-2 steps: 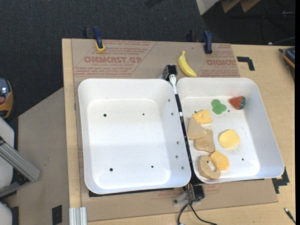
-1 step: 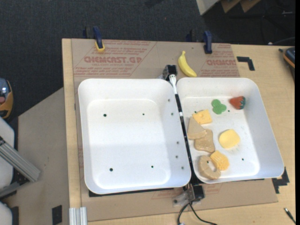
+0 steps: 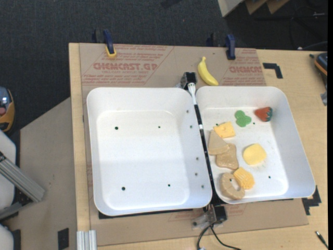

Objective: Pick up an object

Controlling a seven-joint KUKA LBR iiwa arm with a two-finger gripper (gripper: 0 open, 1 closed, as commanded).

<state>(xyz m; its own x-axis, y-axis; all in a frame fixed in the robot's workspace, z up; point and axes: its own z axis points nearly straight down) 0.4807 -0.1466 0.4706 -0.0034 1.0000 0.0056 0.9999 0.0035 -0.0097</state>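
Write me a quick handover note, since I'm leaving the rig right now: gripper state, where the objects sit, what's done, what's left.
Gripper: out of frame, so state unknown.
Right bin: strawberry, green piece, cheese wedge, two bread slices, round yellow piece, ridged yellow piece, bagel-like ring.
Banana lies on the board behind the bins.
Left bin holds none of them.
Done: nothing lifted. Left: pick one object.

the brown board under the bins carries red print: "chemcast gp" reads plainly at its upper left, with smaller lines around it too blurred to read, and the same word partly shows at upper right.
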